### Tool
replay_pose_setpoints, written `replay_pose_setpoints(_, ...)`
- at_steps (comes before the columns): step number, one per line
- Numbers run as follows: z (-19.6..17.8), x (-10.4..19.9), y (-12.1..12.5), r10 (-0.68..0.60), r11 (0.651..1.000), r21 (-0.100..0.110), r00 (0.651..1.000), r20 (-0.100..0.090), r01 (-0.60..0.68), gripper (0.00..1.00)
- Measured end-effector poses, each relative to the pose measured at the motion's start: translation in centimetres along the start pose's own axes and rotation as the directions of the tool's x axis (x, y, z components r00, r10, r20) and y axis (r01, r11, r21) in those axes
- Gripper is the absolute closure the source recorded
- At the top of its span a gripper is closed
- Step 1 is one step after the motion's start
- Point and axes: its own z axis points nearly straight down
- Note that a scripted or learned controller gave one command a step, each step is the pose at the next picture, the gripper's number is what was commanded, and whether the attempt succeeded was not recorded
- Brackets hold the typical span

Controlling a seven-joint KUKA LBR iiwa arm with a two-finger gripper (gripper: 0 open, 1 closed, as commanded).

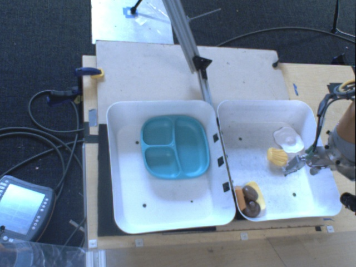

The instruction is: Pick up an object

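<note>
Bench (167, 71): pale board across the middle of the frame, bearing two shallow white bins side by side.
Left bin (119, 166): centre-left of the frame; holds a teal divided plate (175, 146), three compartments, lying flat in the upper middle of the bin.
Right bin (250, 115): centre-right of the frame, its left wall touching the left bin's right wall.
Clear cup (288, 139): translucent, lying in the upper right part of the right bin.
Yellow object (277, 156): small, just below and left of the clear cup, near the gripper tips.
Brown items (250, 200): two dark rounded pieces with a yellow piece beside them, in the lower left corner of the right bin, against its front wall.
Arm (342, 149): grey, entering from the right edge of the frame, low over the right bin.
Gripper (293, 166): tips just right of and below the yellow object; fingers narrowly parted, nothing seen between them.
Pendant (19, 204): grey handheld controller with lit screen, lower left of the frame, cables beside it.
</note>
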Motion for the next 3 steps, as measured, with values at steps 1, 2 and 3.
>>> replay_pose_setpoints(1, -1.4, -0.1, 0.2, -0.001, 1.0, -0.007, 1.0, 0.002, 0.001, 1.0)
replay_pose_setpoints(2, -6.2, 0.2, 1.2, -0.006, 1.0, -0.01, 1.0, 0.004, 0.006, 1.0)
replay_pose_setpoints(3, -11.7, 0.2, 1.4, -0.006, 1.0, -0.011, 1.0, 0.004, 0.006, 1.0)
